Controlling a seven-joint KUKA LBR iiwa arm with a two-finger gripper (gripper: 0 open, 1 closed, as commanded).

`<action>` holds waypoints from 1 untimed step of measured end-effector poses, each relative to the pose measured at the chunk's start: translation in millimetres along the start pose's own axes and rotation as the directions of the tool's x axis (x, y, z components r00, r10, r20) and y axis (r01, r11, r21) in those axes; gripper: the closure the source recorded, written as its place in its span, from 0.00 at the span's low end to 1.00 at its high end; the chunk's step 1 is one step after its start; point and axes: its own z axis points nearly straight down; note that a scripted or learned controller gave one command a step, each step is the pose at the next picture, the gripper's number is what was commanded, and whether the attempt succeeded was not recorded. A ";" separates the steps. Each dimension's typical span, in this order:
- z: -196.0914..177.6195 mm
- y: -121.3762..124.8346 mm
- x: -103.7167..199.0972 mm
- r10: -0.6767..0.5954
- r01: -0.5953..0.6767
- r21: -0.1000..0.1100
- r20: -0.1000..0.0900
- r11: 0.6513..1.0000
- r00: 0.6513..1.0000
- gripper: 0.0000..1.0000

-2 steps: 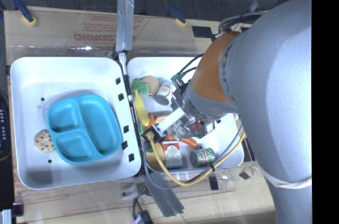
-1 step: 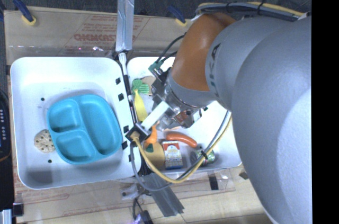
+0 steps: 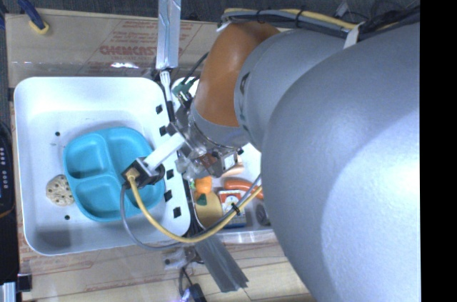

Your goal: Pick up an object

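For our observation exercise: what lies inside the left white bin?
The left bin holds a blue divided tray and, beside it, a round speckled disc. Its right side is covered by the arm, so anything there is hidden.

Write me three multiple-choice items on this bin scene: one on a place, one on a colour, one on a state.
1. Where does the speckled round biscuit lie?
A. In a compartment of the tray
B. On the floor of the left bin, beside the tray's left edge
C. Propped upright against the left bin's far wall

2. What colour is the divided tray?
A. Red
B. Blue
C. Green

3. How does the tray lie?
A. Flat, open side up
B. Upside down
C. Standing on its edge

Answers:
1 B, the biscuit sits on the white bin floor just outside the tray's rim.
2 B, the whole tray is light blue.
3 A, its hollow compartments face up toward the camera.
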 end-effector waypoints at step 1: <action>-3.8 -108.2 49.2 -0.057 0.057 -0.001 -0.003 0.998 0.998 1.00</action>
